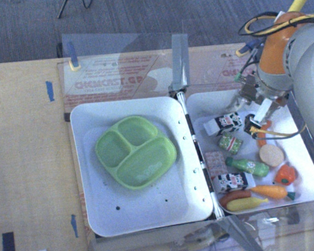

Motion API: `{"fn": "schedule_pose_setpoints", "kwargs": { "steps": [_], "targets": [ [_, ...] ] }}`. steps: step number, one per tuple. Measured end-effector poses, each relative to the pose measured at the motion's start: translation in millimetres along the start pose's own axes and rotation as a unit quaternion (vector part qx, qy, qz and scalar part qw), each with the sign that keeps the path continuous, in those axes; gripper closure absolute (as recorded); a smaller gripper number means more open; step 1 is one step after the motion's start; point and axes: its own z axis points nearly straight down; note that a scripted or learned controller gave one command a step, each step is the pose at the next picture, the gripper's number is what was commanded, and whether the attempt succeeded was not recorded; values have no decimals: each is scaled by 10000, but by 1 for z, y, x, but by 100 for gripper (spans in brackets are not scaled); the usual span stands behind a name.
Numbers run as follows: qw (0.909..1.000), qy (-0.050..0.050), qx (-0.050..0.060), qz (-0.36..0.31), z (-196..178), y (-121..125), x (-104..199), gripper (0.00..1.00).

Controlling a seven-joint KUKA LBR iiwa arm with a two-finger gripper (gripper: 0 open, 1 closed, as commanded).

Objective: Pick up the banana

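The right bin [309, 151] on the worktop [28, 174] is crowded with toy food, and the banana [246, 203] lies flat along its near edge, toward the near left corner. An orange carrot [269, 192] lies just behind the banana and roughly parallel to it, and a red piece [230, 197] sits against the banana's left end. Behind those are a black-and-white carton [232, 181], a green bottle [249, 166] lying on its side, a round tan disc [272, 155] and an orange-red vegetable [285, 174] near the right wall. Farther back are a small green can [229, 142] and a second black-and-white carton [229, 122]. The arm [275, 54] reaches in from the right, and its end effector [250, 97] hangs over the far part of the right bin, just right of the second carton and well apart from the banana. Whether the end effector is open or closed cannot be told from this angle, and nothing can be seen gripped in it. The left bin [84, 124] holds a green divided plate [136, 151], set a little behind its middle.
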Motion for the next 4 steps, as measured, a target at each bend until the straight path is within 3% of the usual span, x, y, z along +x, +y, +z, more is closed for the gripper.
{"fn": "schedule_pose_setpoints", "kwargs": {
  "steps": [1, 2, 3, 4],
  "targets": [
    [9697, 41, -26, 2443, 4, -45, 45, 0],
    [9702, 50, -35, 2424, -8, -44, 47, 100],
    [9309, 37, -16, 3652, -93, -101, 99, 100],
    [9142, 36, -12, 4053, -93, -136, 158, 100]
  ]
}}
